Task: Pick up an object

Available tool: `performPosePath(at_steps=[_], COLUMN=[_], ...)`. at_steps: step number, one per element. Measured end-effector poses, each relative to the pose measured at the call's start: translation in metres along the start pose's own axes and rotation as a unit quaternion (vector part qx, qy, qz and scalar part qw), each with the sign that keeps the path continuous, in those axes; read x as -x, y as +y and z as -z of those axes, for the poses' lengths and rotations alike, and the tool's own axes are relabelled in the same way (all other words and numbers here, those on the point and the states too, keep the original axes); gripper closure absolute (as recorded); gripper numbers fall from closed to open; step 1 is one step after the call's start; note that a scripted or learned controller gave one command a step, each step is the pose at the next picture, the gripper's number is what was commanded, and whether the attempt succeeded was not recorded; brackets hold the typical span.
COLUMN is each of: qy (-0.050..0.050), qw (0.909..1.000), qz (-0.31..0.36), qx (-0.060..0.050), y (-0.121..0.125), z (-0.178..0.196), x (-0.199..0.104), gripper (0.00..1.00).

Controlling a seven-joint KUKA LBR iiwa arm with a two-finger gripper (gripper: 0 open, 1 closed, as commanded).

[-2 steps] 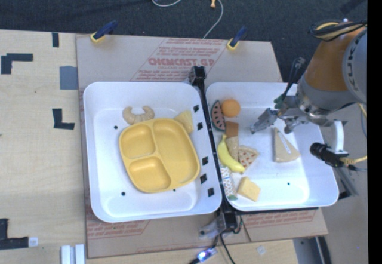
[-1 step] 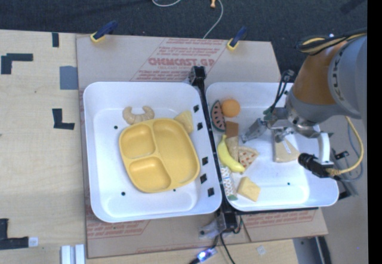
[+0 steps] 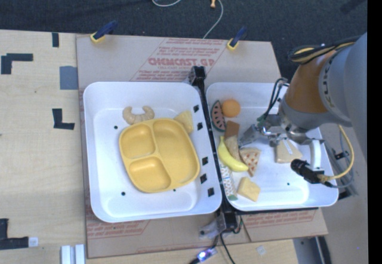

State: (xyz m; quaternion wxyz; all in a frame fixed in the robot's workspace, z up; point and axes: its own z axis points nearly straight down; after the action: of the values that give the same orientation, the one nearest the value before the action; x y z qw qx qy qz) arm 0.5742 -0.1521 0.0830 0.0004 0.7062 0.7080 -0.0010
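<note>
Pincer (image 3: 253, 135) sits low in the right bin (image 3: 310, 197), near that bin's middle, pointing toward its left wall; whether it is open or closed, I cannot tell, and nothing is visibly held. Just beside its tip lie a brown block (image 3: 231, 131), a banana (image 3: 230, 158) and a pizza slice (image 3: 250, 159), all crowded together. A pale sandwich piece (image 3: 286, 152) lies under the wrist, a cheese wedge (image 3: 249, 189) nearer the bin's front edge, an orange (image 3: 231, 108) and a watermelon slice (image 3: 217, 115) toward its back left corner. To grasp well, I judge it should settle on one item, straddle its narrow side, and descend straight. The left bin (image 3: 101, 197) carries a yellow divided plate (image 3: 159, 154).
</note>
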Motion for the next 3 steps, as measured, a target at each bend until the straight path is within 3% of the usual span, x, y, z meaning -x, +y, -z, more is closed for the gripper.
performPosePath(at_steps=[1,3], qy=[0.0,0.001], qw=[1.0,1.0], qz=[0.0,0.0], qx=[0.001,0.003], y=[0.001,0.012], z=[0.012,0.134], x=[0.0,0.0], gripper=[1.0,1.0])
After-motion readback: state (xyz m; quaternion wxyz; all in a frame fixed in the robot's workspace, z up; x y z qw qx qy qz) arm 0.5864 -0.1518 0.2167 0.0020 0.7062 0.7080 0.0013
